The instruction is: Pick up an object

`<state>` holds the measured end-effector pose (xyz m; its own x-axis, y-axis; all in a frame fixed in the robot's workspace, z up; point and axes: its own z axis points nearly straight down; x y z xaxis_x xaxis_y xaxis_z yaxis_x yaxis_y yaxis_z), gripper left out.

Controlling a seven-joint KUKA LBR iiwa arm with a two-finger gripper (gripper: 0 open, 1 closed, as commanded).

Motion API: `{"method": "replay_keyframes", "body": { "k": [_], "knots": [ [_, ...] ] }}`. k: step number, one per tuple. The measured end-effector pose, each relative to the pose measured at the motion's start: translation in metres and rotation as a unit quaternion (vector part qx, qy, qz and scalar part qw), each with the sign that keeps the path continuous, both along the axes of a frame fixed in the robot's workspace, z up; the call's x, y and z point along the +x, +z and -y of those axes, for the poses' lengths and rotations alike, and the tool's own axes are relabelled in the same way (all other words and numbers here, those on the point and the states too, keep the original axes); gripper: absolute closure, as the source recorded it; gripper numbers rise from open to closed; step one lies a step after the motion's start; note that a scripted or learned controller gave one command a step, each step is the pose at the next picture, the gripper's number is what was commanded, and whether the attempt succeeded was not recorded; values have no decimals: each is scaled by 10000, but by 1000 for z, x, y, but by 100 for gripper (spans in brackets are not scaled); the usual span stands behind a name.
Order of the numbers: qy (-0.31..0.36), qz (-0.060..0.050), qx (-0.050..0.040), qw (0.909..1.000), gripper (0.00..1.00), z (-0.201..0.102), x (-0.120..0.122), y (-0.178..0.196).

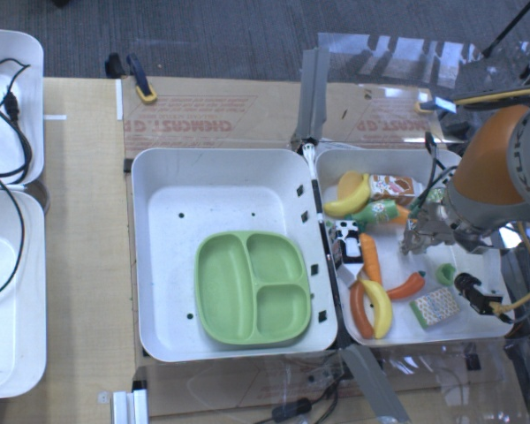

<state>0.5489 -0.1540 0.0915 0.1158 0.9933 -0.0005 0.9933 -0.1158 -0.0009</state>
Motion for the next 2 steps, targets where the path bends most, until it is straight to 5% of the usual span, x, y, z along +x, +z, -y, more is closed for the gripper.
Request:
{"method": "replay_keyframes", "body": {
  "k": [1,2],
  "knots": [
    [-6,-2,1,10000,0,0,0,0],
    [-312,-29,-5,9995,0,-9,96,-2]
  ]
}}
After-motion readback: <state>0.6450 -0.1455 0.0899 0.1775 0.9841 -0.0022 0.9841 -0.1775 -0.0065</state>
